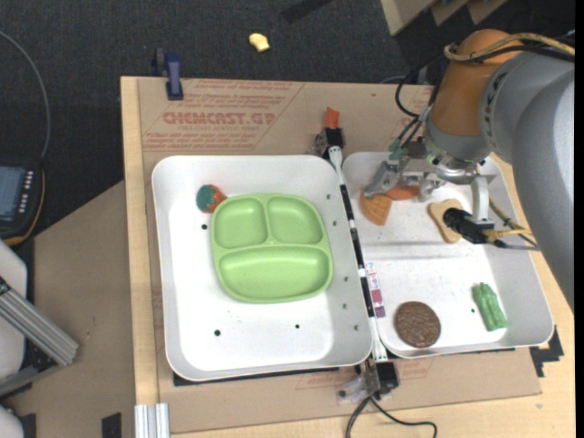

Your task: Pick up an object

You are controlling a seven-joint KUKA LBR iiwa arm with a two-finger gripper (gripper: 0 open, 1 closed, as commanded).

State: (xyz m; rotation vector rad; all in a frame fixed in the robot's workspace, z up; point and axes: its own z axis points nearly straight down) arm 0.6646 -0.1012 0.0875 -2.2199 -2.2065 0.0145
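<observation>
One arm (479,89) angled down over right bin (438,265) far end; gripper (401,181) beside tan wedge (376,209), spread-or-closed unclear.

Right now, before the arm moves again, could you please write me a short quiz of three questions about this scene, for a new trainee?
1. True or false: the green divided plate lies in the left-hand bin of the camera view.
2. Which thing in the right-hand bin lies closest to the pincer?
A) the brown round disc
B) the orange wedge-shaped piece
C) the green stick-like piece
3. Fill the gap: the plate is divided into ___ compartments.

Key: 1 true; 2 B; 3 three.
</observation>
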